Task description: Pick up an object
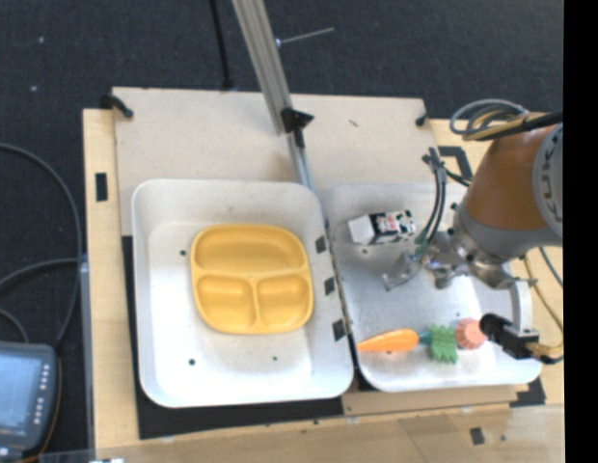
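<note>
Scene: a wooden surface [222, 138] seen from above at a slant, carrying two shallow white bins side by side.
Left bin [164, 374]: holds a yellow divided plate [251, 278] with three compartments, lying flat near the middle.
Right bin [376, 374]: holds the loose things the arm could pick.
Carrot [388, 341]: an orange toy carrot lying on its side along the near wall of the right bin, close to the divide between the bins.
Green piece [443, 344]: a small knobbly green toy just right of the carrot's thick end, touching or nearly touching it.
Pink piece [470, 334]: a small pink toy just right of the green one.
Small box [381, 227]: a white and black packet near the far wall of the right bin, well apart from the toys.
Arm [511, 191]: grey with an orange band, reaching in from the right over the right bin.
Hand [407, 272]: low over the middle of the right bin, between the box and the carrot, touching neither; how wide it stands cannot be told, and nothing is seen held in it.
Handling, as a judgement: the carrot looks light, stiff and smooth, likely to slip or roll; take it across the thick middle. The wall close beside it may crowd one side.
</note>
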### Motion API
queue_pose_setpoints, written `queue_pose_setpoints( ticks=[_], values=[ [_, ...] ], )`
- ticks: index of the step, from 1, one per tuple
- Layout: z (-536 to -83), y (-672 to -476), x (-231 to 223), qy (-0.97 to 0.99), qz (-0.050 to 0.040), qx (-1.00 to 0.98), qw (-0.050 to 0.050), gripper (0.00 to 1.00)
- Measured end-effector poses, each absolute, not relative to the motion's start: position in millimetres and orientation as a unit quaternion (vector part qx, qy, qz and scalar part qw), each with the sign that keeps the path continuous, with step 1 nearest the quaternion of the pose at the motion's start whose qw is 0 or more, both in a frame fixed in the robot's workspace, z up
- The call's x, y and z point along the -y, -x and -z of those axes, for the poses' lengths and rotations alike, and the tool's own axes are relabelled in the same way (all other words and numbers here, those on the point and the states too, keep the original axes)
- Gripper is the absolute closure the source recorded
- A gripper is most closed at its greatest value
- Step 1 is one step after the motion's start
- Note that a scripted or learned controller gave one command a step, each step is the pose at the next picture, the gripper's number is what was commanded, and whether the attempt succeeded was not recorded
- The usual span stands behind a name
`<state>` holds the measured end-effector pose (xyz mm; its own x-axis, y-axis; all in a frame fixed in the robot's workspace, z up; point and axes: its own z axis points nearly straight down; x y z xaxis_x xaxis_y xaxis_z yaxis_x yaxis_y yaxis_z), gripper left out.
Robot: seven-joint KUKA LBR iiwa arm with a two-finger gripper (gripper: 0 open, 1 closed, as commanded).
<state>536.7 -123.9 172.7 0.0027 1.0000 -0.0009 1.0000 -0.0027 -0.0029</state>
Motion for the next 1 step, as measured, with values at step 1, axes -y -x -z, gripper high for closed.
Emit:
queue_pose_setpoints(
  ticks=[1],
  values=[
    [-109.8, -537.1, 123.1, 0.708, -0.0019, 0.706, 0.002, 0.0]
  ],
)
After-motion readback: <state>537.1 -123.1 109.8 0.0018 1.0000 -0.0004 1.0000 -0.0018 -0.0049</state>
